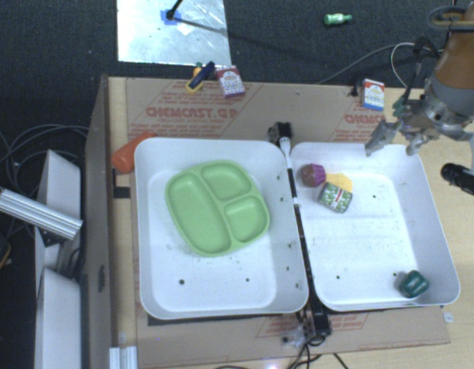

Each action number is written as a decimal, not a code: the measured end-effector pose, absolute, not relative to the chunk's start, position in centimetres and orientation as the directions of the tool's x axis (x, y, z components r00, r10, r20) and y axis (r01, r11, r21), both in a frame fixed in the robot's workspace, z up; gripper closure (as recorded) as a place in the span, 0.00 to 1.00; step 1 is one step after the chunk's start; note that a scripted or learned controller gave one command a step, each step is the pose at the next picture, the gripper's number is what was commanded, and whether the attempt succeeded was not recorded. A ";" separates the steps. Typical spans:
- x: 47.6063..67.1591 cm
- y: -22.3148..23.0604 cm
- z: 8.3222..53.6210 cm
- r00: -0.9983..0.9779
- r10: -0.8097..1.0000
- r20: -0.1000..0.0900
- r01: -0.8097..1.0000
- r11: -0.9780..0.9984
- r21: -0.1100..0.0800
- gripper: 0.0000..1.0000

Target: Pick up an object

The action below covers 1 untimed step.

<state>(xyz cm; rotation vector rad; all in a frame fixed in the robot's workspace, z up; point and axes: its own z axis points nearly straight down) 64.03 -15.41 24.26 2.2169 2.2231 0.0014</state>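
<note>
- Nearest, a dark green block [412, 284] sits in the right bin's [375, 283] front corner, awkward against the wall.
- Mid-bin, a purple ball [312, 175], yellow piece [340, 181] and small can [335, 197] touch; a grab could scatter them.
- Farthest, the hand [396, 138] hovers open, empty, above the rim.

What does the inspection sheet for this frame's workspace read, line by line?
Surface: bench board bearing a left bin and a right bin.
Job's things: purple ball, yellow block, patterned can clustered at the right bin's far left; dark green object in its near right corner.
Clutter: green divided plate in the left bin; small cartons on the board.
Grippers: tool open, above the right bin's far edge, holding nothing.
Cables: looping behind the arm.
Surroundings: dark floor, foil sheet, green bottle.
</note>
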 end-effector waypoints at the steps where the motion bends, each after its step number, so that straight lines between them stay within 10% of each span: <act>1: 64.8 -10.8 18.8 -0.005 1.000 0.001 1.000 0.005 0.001 0.00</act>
